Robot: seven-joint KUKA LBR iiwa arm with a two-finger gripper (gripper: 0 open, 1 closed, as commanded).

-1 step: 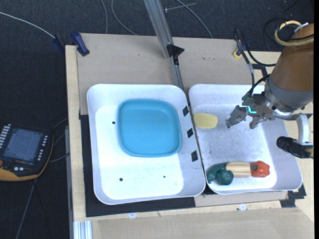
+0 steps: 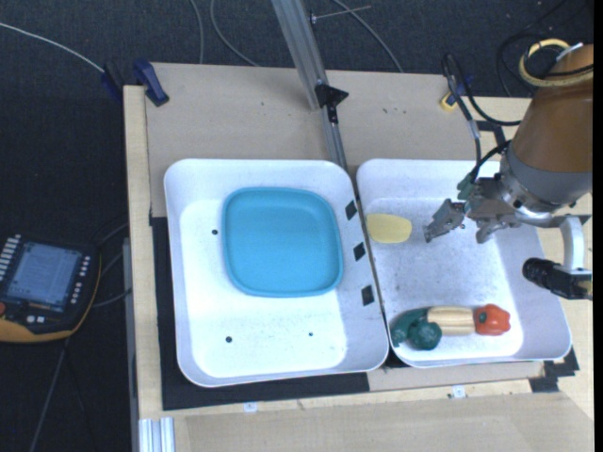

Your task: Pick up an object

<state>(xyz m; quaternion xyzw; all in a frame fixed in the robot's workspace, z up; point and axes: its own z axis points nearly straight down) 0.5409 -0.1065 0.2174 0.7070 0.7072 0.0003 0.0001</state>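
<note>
- A beige wooden desk [image 2: 245, 111] is seen from above at a slant, bearing two shallow white plastic bins side by side.
- The left white bin [image 2: 188, 252] is occupied by a square turquoise plastic plate [image 2: 282, 241] with rounded corners, laid flat near the bin's middle.
- The right white bin [image 2: 424, 182] is speckled with dark flecks across its floor.
- A pale yellow rounded soft object [image 2: 388, 228] is laid near the left wall of the right bin, in its upper half.
- A dark green rounded toy vegetable [image 2: 417, 331], a tan cylindrical piece [image 2: 450, 320] and a red rounded toy vegetable [image 2: 491, 319] are lined up in a row along the near edge of the right bin, each touching the next.
- The grey arm with an orange-brown band [image 2: 556, 121] is reached in from the right, over the right bin's upper right part.
- The two-finger gripper [image 2: 464, 224] is held above the bin floor, just to the right of the pale yellow object and apart from it.
- The fingers [image 2: 441, 224] are spread apart, with nothing seen between them.
- A grey metal post [image 2: 301, 36] is set slanting over the desk's far side, between the bins.
- A handheld control pendant [image 2: 42, 281] with a lit screen is laid on the dark floor to the left of the desk.
</note>
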